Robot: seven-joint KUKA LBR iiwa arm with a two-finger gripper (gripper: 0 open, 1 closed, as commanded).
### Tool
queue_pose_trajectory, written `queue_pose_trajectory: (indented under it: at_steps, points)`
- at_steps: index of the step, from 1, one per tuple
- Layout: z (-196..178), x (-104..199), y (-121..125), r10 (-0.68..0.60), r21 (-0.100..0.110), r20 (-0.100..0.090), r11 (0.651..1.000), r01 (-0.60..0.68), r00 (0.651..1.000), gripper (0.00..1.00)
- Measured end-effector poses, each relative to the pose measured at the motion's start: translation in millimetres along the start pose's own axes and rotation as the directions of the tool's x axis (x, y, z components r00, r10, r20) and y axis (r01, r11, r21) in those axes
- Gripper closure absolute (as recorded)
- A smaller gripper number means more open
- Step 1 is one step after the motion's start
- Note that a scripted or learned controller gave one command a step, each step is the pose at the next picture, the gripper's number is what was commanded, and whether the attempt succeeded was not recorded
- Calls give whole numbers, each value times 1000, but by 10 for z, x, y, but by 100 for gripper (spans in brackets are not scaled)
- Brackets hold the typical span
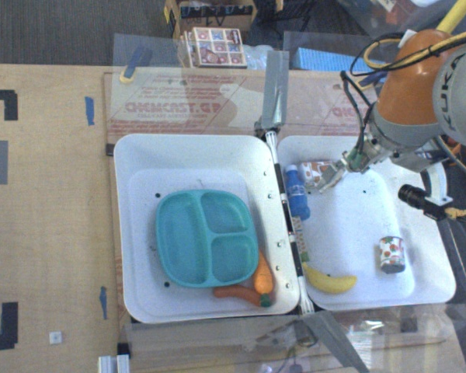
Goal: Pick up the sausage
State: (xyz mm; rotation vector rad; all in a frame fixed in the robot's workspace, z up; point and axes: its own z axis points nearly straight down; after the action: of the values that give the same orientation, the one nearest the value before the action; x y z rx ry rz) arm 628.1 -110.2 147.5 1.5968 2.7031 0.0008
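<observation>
Sausage (234,292), thin reddish-orange link, beside carrot (264,277), left bin (132,208)

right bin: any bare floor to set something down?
Yes. The middle of the right bin is bare, between the blue bottle on its left wall, the can to the right and the banana in front. The back left corner is crowded: a printed packet with the end effector over it.

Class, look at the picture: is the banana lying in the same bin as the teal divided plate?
No: the banana lies in the right bin, while the teal divided plate sits in the left bin.
</observation>
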Motion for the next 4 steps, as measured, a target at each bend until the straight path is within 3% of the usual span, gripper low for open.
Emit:
queue_pose_trajectory:
  at_steps: [1,2,3,4]
  points:
    - [589,159,-930,51,-5,2,999,-51,999,0]
    - [590,70,-511,458,-6,2,889,-458,889,0]
    - [496,90,-236,289,-1,2,957,-289,957,0]
    - [128,-479,26,184,-2,3,983,-184,983,0]
